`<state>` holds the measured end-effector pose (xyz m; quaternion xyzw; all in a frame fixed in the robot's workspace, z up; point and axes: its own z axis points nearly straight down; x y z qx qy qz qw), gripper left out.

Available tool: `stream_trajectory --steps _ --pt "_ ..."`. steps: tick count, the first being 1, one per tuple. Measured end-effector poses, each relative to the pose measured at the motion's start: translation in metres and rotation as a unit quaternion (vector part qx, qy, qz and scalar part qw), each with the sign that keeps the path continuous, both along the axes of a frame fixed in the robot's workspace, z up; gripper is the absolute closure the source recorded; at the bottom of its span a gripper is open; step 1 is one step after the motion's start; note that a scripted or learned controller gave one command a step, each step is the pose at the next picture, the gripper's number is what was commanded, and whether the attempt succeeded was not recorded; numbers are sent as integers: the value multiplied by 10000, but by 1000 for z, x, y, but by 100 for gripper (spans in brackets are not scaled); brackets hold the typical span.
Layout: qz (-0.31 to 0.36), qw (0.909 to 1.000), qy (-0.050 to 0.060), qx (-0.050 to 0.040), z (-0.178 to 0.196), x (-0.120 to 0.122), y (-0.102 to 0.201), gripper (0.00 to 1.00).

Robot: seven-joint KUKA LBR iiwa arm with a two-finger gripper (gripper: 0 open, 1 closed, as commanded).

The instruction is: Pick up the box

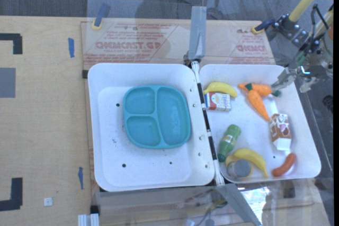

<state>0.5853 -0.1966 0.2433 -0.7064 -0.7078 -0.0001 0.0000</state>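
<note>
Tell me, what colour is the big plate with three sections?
The plate is light blue-green, a turquoise, seen in the camera view.

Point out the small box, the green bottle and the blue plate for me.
small box (pixel 219 101): camera view, middle of its printed top face.
green bottle (pixel 229 140): camera view, middle of its body.
blue plate (pixel 157 116): camera view, ridge between its compartments.

Red letters are printed on the clear sheet (pixel 139 42) at the far edge of the worktop, behind the left bin. They seem to say "CHEMCAST", but this is not sure. More red letters are seen behind the right bin, too cut off to be read. The labels on the box (pixel 219 101) and the bottle (pixel 228 141) are too small to be read.
</note>
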Motion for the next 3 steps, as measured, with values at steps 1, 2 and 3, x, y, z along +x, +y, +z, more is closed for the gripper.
stream_trajectory --steps 1,2,3 --pt "-930 9957 -9 -8 91 -21 3 0" --pt "-878 9961 1 -1 -50 -42 -18 0" --pt "-734 9973 -20 33 -147 -50 -14 0"
